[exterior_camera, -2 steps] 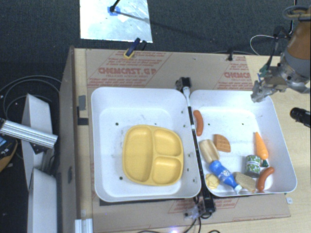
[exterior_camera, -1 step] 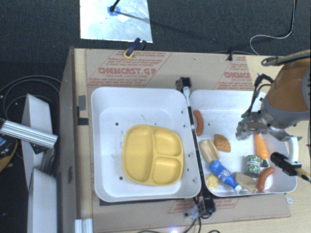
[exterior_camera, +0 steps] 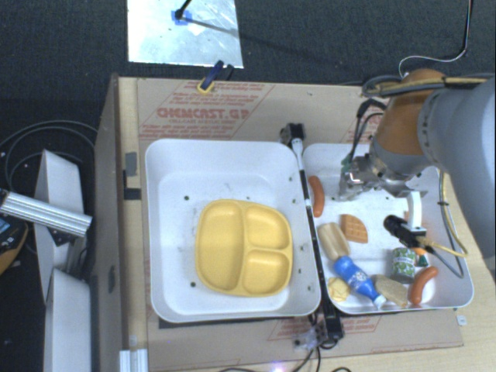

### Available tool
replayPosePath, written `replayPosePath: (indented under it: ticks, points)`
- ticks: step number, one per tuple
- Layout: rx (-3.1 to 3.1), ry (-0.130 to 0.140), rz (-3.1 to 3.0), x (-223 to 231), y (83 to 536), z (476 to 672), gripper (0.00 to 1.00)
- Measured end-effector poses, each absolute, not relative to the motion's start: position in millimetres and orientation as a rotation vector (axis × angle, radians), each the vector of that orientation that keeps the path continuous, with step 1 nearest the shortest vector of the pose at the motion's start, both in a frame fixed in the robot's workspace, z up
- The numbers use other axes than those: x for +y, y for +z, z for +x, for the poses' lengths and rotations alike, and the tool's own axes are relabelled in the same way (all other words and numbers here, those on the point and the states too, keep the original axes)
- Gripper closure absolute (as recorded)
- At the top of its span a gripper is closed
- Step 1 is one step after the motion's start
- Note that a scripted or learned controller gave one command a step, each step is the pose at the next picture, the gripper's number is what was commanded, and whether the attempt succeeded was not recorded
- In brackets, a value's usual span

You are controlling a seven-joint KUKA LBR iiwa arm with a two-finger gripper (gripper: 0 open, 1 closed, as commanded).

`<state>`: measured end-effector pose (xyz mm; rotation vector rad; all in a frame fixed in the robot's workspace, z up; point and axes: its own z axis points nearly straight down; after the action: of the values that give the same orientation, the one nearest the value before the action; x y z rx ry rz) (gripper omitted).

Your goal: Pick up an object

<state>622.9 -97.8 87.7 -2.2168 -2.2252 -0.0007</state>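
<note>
The left bin holds one thing: a yellow divided tray, lying flat a little toward 5 o'clock of the bin's middle.

The right bin holds a scatter of small toy foods. An orange-red sausage lies along the wall at 9 o'clock. A waffle piece sits just toward 9 o'clock of the centre, with a pale bread roll just beside it at 8 o'clock. A blue bottle lies tilted at 7 o'clock, next to a yellow piece in that corner. A beige block rests at 6 o'clock. A green can and a second sausage sit at 5 o'clock.

The gripper hangs over the right bin at 11 o'clock, above bare floor between the first sausage and the far wall. It holds nothing that can be seen, and whether it is parted or closed cannot be told from here.
</note>
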Motion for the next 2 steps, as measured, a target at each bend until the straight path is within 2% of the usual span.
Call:
replayPosePath:
  ticks: [1, 2]
  points:
    - [-2.223, 0.002, -2.222, -127, 84, 590.7, 0.0]
    - [-2.231, -0.006, -2.221, -138, 203, 663.8, 0.0]
